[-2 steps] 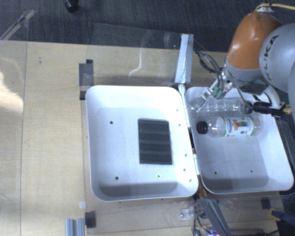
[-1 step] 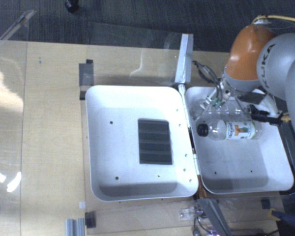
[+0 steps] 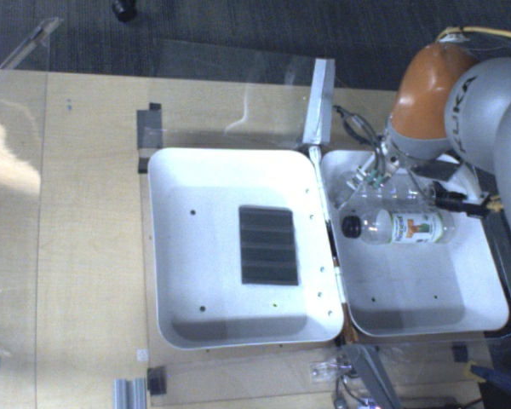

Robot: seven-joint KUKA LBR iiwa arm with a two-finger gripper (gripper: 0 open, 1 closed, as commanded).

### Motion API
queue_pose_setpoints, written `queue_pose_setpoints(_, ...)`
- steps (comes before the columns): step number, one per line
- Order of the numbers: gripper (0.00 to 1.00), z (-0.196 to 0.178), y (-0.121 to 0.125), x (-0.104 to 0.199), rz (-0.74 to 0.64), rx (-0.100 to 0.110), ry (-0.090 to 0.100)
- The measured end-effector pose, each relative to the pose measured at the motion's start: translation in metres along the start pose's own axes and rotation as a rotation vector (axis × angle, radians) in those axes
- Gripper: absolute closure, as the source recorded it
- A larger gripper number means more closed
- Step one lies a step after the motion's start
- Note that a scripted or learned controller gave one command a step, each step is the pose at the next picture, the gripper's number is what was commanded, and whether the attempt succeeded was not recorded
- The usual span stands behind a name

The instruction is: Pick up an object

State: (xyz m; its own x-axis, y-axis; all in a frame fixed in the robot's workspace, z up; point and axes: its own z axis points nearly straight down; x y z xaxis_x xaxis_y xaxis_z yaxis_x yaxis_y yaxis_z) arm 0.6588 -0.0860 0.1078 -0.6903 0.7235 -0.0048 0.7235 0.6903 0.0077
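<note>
The clear plastic bottle (image 3: 398, 227) lies on its side in the right-hand bin (image 3: 426, 301), up in the half of that bin farthest from me; its black cap (image 3: 351, 226) points toward the wall this bin shares with the left-hand bin (image 3: 175, 254), and its label with the orange mark sits toward the opposite end. Right above the bottle, on its far side, hangs the gripper (image 3: 370, 175); it is a tangle of clear and metallic parts with wires running off it, and from where I stand I cannot tell how wide it is spread or whether it has hold of anything; the bottle itself looks to be resting on the bin floor. Behind the gripper, farther from the bottle and toward the bin's far right corner, bulks the arm (image 3: 473, 100), its orange band (image 3: 426, 88) just above the wrist; beyond the shared wall from the bottle, a dark ribbed rectangle (image 3: 268, 245) lies flat near the middle of the left-hand bin.
</note>
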Motion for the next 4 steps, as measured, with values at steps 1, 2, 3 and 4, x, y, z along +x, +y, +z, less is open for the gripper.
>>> queue_pose_setpoints(1,0.0,0.0006,-0.0002,0.0001,0.0,0.0,0.0)
queue_pose_setpoints(2,0.0,0.0013,-0.0004,0.0002,0.0,0.001,0.0)
queue_pose_setpoints(3,0.0,0.0019,-0.0006,0.0003,0.0,0.001,0.0)
queue_pose_setpoints(4,0.0,0.0022,-0.0006,0.0003,0.0,0.001,0.0)
